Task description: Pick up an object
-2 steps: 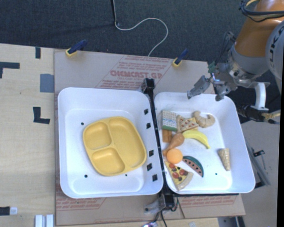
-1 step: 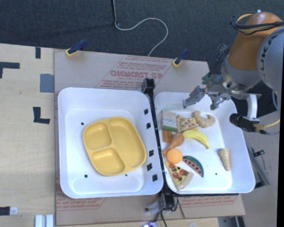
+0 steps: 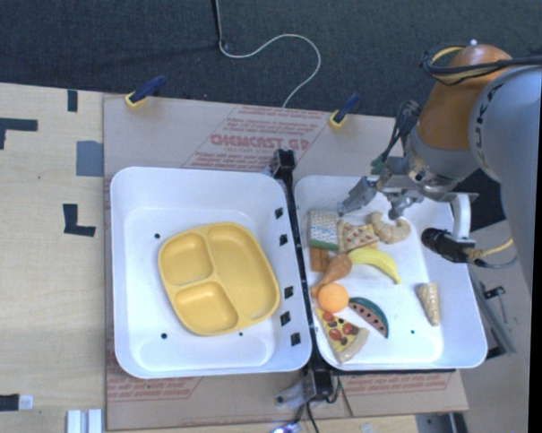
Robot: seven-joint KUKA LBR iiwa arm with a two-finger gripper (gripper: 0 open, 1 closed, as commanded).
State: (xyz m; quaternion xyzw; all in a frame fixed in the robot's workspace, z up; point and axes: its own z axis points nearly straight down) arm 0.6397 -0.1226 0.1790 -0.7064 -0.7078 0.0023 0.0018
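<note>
The right bin (image 3: 444,349) holds several toy foods: a yellow banana (image 3: 378,261), a tan cracker (image 3: 355,235), a beige knobbly piece (image 3: 392,229), a pale speckled block (image 3: 322,228), an orange ball (image 3: 333,297), a brown drumstick shape (image 3: 337,267), a watermelon slice (image 3: 372,315), a pizza slice (image 3: 343,335) and a cone (image 3: 430,303). My gripper (image 3: 375,205) hangs over the back of this bin, open, just behind the cracker and the beige piece. Nothing sits between its fingers (image 3: 351,203).
The left bin (image 3: 132,214) holds a yellow divided plate (image 3: 217,278). A black divider (image 3: 288,230) runs between the bins. The grey arm with its orange band (image 3: 456,94) comes in from the upper right. Cardboard lies beneath the bins.
</note>
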